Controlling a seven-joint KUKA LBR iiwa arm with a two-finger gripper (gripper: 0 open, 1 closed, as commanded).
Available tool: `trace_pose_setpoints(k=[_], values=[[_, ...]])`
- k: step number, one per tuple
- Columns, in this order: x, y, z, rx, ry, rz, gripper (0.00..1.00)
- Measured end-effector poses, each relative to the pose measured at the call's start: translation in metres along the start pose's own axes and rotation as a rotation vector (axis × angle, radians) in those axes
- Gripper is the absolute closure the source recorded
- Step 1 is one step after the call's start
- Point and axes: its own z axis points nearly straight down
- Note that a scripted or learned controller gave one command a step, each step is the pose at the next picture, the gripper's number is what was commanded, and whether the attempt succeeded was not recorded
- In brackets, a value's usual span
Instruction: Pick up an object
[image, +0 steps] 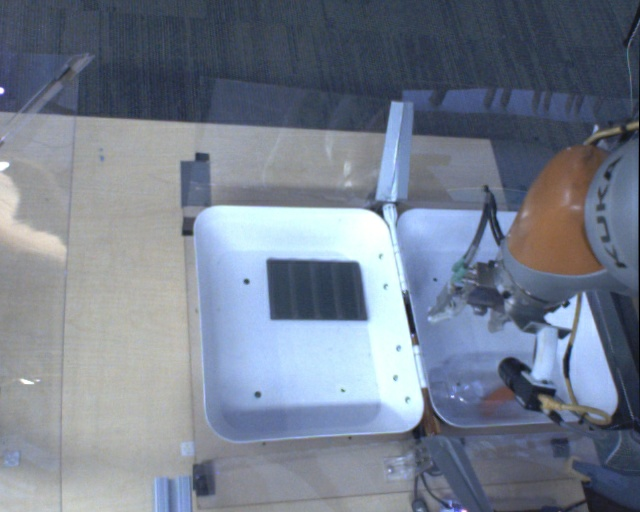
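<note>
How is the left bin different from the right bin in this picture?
The left bin has a dark ribbed rectangular panel in its floor; the right bin holds a clear plastic item. The arm hangs over the right bin, not the left bin. Both are shallow and white.

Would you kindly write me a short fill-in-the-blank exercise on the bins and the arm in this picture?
1. The dark grated panel lies in the ____ bin.
2. The arm hangs over the ____ bin.
3. The band above the wrist is ____.
4. Both bins are ____ in colour.

Missing words: left; right; orange; white
</note>
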Motion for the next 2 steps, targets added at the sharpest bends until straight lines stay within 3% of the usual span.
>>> trace_pose_setpoints(k=[1,2], values=[[-0.052,0.071,0.002,-0.002,-0.001,-0.097,0.00],[-0.094,0.063,-0.050,-0.003,-0.002,0.028,0.00]])
